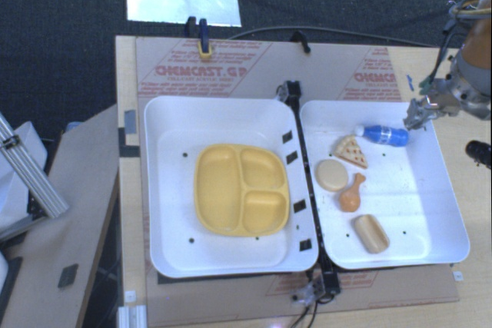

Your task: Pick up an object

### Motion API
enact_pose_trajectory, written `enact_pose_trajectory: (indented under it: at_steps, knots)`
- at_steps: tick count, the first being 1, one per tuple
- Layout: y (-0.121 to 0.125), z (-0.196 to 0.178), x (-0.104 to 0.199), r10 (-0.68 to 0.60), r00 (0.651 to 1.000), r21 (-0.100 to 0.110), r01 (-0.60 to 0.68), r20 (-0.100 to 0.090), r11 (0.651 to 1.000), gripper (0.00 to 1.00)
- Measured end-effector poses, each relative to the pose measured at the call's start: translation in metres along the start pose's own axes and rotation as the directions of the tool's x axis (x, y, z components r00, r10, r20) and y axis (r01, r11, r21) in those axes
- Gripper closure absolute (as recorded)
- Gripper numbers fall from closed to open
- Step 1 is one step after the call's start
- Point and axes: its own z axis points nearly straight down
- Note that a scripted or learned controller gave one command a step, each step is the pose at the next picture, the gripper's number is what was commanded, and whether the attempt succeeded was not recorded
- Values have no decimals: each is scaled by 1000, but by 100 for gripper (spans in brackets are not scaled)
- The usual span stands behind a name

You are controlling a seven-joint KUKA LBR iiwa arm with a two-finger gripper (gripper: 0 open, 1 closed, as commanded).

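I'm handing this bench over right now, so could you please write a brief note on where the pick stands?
Tool: at the far right corner of the right bin, just beside the blue bottle; nothing seen in it.
Right bin also holds a pizza slice, a round cookie, a drumstick and a bread roll, all lying flat.
Left bin holds the yellow divided tray.
Done: the approach to the bottle.
Left: grasp an object and lift it; the bottle seems the likely pick.
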Motion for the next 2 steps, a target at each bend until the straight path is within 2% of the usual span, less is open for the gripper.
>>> enact_pose_trajectory:
  at_steps: [2]
  knots:
    - [4,3,97,-5,1000,4,5,-3,1000,100]
